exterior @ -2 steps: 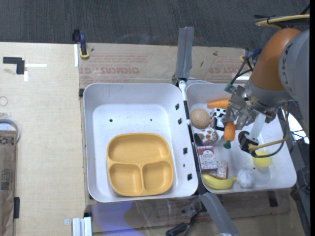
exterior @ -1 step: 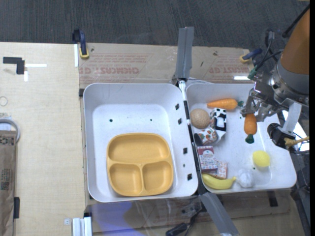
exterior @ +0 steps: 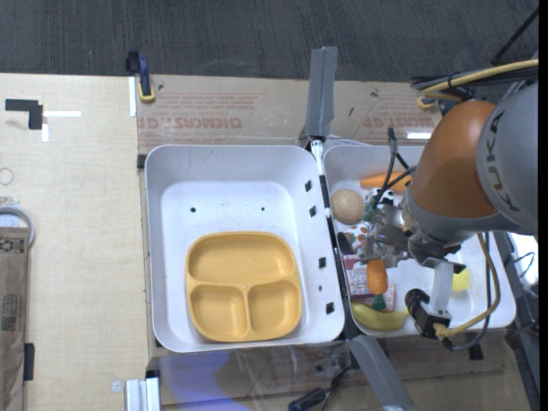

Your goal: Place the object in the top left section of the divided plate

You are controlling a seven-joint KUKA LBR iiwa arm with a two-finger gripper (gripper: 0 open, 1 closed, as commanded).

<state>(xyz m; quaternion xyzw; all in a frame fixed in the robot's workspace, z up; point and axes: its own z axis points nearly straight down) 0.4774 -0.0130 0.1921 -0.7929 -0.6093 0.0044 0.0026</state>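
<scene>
Two white bins sit side by side on the counter (exterior: 68,315). The left bin (exterior: 163,247) holds a yellow divided plate (exterior: 244,285), lying flat toward the near side, with one long section across its far edge and two smaller sections side by side along its near edge. All three sections look bare.

The arm (exterior: 467,169) reaches in from the right, its grey body and orange band hanging over the right bin (exterior: 497,311). The gripper (exterior: 377,242) is down over the pile at that bin's left side, close to the divider between the bins. Cables and wrist hardware crowd around it, so how far it is open, and whether it has anything in its grasp, cannot be told.

Just below the gripper is a small orange object (exterior: 376,277), lying on or against a flat red-and-white packet (exterior: 358,281). A tan ball (exterior: 347,205) rests near the divider, a carrot (exterior: 373,181) lies beyond it, and a banana (exterior: 381,318) curves along the near edge.
</scene>
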